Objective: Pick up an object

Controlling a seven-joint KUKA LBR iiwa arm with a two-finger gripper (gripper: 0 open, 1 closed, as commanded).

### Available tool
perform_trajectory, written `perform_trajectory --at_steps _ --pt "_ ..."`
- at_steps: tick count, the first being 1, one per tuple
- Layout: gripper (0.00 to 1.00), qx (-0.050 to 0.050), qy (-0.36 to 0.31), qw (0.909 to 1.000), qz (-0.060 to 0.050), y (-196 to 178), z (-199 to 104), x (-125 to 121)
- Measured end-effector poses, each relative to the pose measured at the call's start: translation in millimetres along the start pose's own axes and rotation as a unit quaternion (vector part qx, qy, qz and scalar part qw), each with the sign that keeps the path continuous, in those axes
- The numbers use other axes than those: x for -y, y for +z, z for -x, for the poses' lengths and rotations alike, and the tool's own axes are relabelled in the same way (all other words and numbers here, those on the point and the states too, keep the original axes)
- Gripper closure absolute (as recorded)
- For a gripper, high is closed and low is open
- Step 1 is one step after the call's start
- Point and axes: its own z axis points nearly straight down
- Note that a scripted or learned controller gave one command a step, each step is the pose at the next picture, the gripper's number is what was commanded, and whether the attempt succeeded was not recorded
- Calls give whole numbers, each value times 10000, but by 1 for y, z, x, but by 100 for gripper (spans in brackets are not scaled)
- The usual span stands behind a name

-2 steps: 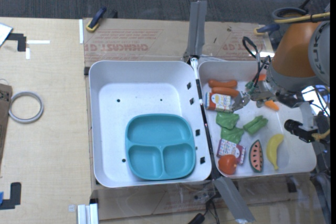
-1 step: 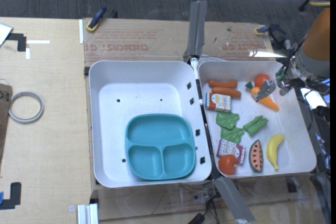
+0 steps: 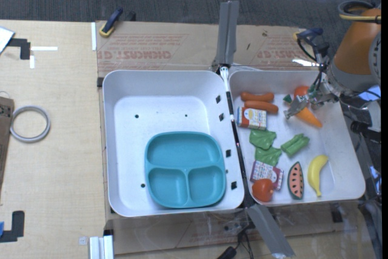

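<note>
My gripper (image 3: 296,108) hangs low over the back right part of the right bin (image 3: 339,191), reaching in from the right below the orange band (image 3: 354,48). It sits right beside an orange toy carrot (image 3: 311,118) and just in front of a small red piece (image 3: 301,92). I cannot tell whether it touches the carrot. Other toy food in this bin includes two sausages (image 3: 258,97), a small red-labelled box (image 3: 254,119), green vegetables (image 3: 262,139), a tomato (image 3: 262,190), a watermelon slice (image 3: 295,180) and a banana (image 3: 316,174).
The left bin (image 3: 121,130) holds a teal divided plate (image 3: 185,170). A grey post (image 3: 227,33) stands at the back between the bins. On the wooden bench to the left lie a tape roll (image 3: 28,124) and a blue and yellow clamp (image 3: 111,22).
</note>
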Motion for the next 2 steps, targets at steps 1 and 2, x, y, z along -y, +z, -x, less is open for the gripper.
perform_trajectory --at_steps 1,2 --pt "100 6 1 10000 1 -10 0 0" --pt "100 -8 1645 9864 -13 -77 -80 3"
